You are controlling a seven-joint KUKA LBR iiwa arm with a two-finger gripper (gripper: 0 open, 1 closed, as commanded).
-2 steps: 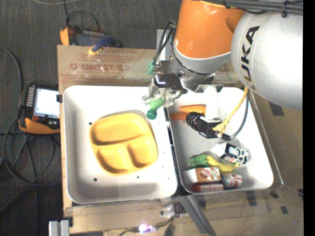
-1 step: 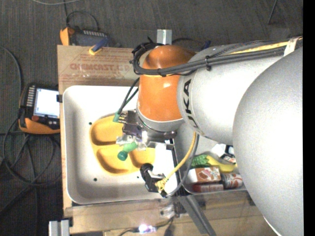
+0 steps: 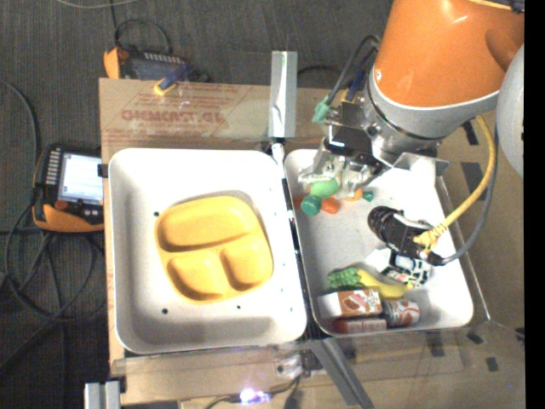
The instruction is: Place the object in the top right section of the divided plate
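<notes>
The yellow divided plate point(image 3: 216, 247) lies in the left bin point(image 3: 136, 313), with one long section at the top and two smaller ones below. My gripper point(image 3: 337, 180) hangs over the far left corner of the right bin point(image 3: 456, 301), its fingers point(image 3: 317, 177) spread open with nothing between them. Just below the fingertips lie a small green piece point(image 3: 311, 205) and an orange piece point(image 3: 329, 203). Another small orange bit point(image 3: 367, 196) sits to their right.
At the near end of the right bin lie a yellow and green toy food point(image 3: 368, 279), a red-brown box point(image 3: 358, 301), a red can point(image 3: 402, 313) and a black and white item point(image 3: 407, 271). A cardboard sheet point(image 3: 183, 113) lies behind the left bin.
</notes>
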